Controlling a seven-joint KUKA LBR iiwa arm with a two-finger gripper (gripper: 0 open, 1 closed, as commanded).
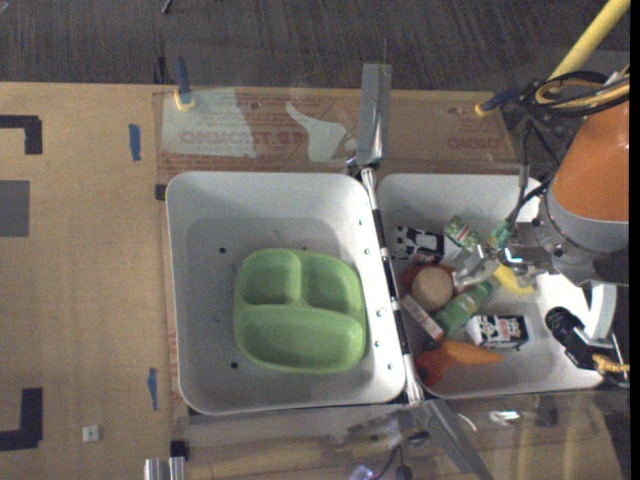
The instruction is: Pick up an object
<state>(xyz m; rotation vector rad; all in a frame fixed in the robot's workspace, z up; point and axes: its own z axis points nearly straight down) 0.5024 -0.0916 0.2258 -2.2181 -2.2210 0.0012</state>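
From my screen the gripper (478, 266) is down in the right bin (540, 376), its metal fingers pointing toward the pile at the bin's left side. They sit right over the clutter, and I cannot tell whether they are apart or together, or whether anything lies between them. The tips end just beside a round tan object (432, 286), possibly a potato, and just above a green bottle (462, 310) lying on its side.

Behind the gripper the wrist is a tangle of grey housing and cables, and the orange band (596, 168) above it is cut off by the frame's right edge. The arm covers the bin's right side, so whatever lies under it is hidden from me. A yellow piece (512, 280) peeks out from below the wrist; I cannot make out its shape.

The rest of the pile: a black-and-white carton (418, 241) with a cow pattern near the divider, a small green-and-white carton (459, 231) beside it, another dark-printed carton (500, 330) lower down, and a smooth orange carrot (462, 354) tapering to the right at the bin's near wall. A thin red-and-white item (420, 318) lies slanted against the potato-like thing; its label is too small to read.

The left bin (200, 268) holds a glossy green divided tray (300, 310) with three compartments and rounded corners. Both bins rest on a brown bench (80, 298) marked with blue tape and black marks.
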